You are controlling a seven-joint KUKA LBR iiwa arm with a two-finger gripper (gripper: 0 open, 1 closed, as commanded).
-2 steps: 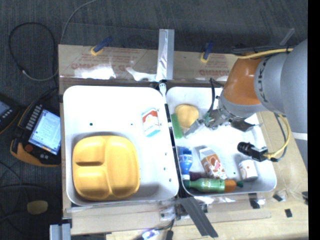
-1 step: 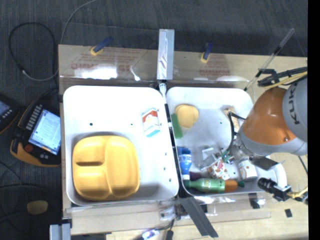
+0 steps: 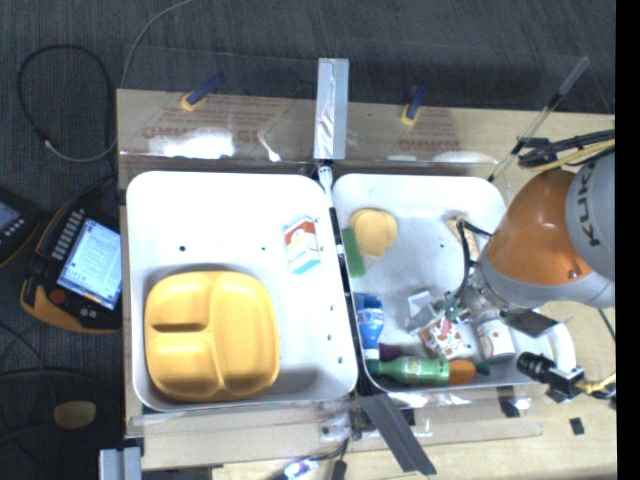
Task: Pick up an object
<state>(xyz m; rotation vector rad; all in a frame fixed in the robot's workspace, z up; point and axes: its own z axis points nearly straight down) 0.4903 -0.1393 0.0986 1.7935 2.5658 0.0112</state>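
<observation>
Now, tool [image 3: 462,306]: state can't be told, over right bin's [image 3: 420,190] clutter.
Green bottle [image 3: 412,370], 6 o'clock: light, slippery; grip mid-body.

One fixed camera hangs above the tabletop [image 3: 480,128] and looks down at a slant — far enough to take in both white bins, the left bin [image 3: 200,193] and the right bin [image 3: 420,193], plus dark floor [image 3: 300,18] beyond. The arm [image 3: 545,233] enters from the frame's right side.
</observation>
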